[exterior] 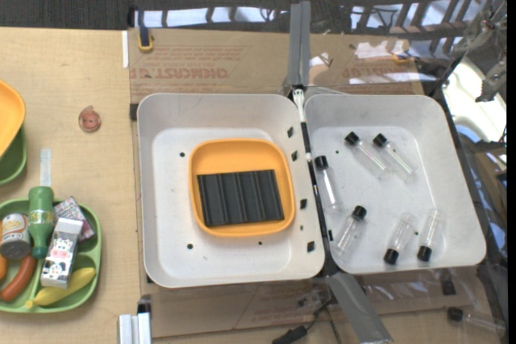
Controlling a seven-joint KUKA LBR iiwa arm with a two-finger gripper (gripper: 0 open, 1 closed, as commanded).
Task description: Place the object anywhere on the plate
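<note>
- You cannot tell from this view whether the pincer is spread or pressed together, and nothing here shows it pinching anything. Treat the pick as not yet made.
- The arm comes in from the side of the right bin (pixel 455 173), and the task's things lie in that bin. They are six small clear vials with black caps, loose on the white floor.
- Two vials (pixel 364 153) (pixel 393 154) lie parallel near the back. One vial (pixel 326 181) rests just beside the wall shared with the other bin, which likely leaves poor room for a grasp. Another (pixel 350 226) sits mid-floor, and a pair (pixel 397 240) (pixel 429 235) lies near the front edge.
- The vials look like smooth, glassy cylinders. Judge them prone to rolling or slipping, so a grip across the body seems safer than one at the cap.
- The vials are mostly spaced apart, probably scattered so that one can be taken singly.
- The plate (pixel 239 150) sits in the middle of the left bin (pixel 161 173). It is orange, a rounded square with a raised lip that should stop a dropped vial from rolling off.
- A black ribbed slab (pixel 240 197) covers most of the plate's floor, and its grooves might cradle a cylinder.
- Beyond the bins, a green tray (pixel 90 266) of toy food rests on the wooden bench, outside the task.
</note>
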